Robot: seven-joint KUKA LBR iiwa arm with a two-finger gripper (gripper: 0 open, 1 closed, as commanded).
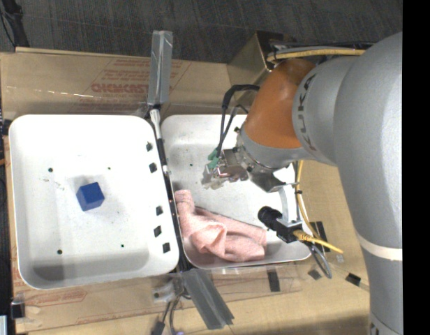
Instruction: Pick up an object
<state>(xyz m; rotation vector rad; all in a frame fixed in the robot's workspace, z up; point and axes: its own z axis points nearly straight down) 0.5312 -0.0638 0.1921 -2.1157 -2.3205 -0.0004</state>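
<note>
A: Starting nearest us, what do we have at the front of the right bin (201, 128)?

B: A pink cloth (218, 234), crumpled against the front wall and running up the divider side. We'd judge it was simply dropped there; the folds look loose, so it should bunch readily if pinched.

A: And the left bin (33, 138)?

B: A blue cube (90, 195) sits alone on its floor, well apart from the arm (reaching it would mean crossing the divider). Either item would satisfy the task, but the cloth is the handier one.

A: Moving further back, where are the jaws (216, 175)?

B: Over the middle of the right bin, just behind the cloth, apart from it as far as we can see. The arm (327, 110) comes in from the right and bends down over that bin, which we take as lining up for the cloth.

A: Are the jaws open or closed?

B: We cannot tell; the wrist and its cabling crowd that spot. We see nothing between them, so we'd call the pick not yet made.

A: Beyond that?

B: Cardboard (75, 75) lining the desk behind both bins.
</note>
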